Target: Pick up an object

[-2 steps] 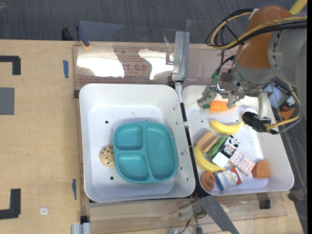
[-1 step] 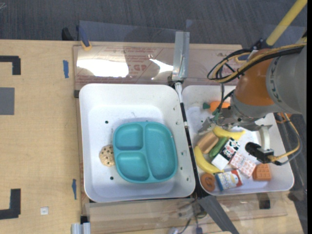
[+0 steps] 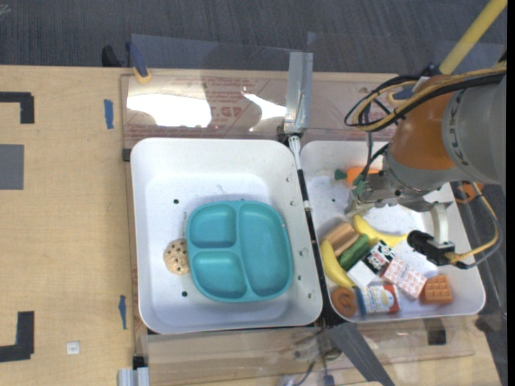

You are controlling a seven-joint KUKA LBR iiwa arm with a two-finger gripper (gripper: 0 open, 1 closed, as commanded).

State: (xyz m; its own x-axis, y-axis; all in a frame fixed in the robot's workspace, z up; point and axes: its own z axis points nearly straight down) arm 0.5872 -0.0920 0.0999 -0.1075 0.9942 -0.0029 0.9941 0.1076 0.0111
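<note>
Down at the near edge of the right bin [image 3: 471, 300] there's a jumble of toy food: an orange waffle [image 3: 437, 289] in the near right corner, a pink-checked packet [image 3: 405, 278] beside it, a small jar [image 3: 378, 298] lying on its side, and an orange-brown round piece [image 3: 345, 300] toward the near left corner. Just behind those, a yellow banana [image 3: 333, 264] curves along the bin's left side, with a green piece [image 3: 353, 248] and a tan block [image 3: 340, 235] touching it. In the left bin [image 3: 153, 215], a teal divided plate [image 3: 239, 248] sits about in the middle, and a cookie [image 3: 176, 256] lies against its left rim. The grey arm [image 3: 471, 131] comes in from the right over the right bin's far half, its orange band bent downward, cables looping above it. The gripper [image 3: 362, 202] points down toward the bin's far left part, just above the pile; I can't tell how it's set, or whether it has anything. A small orange bit [image 3: 352, 173] sits by the far edge.
</note>
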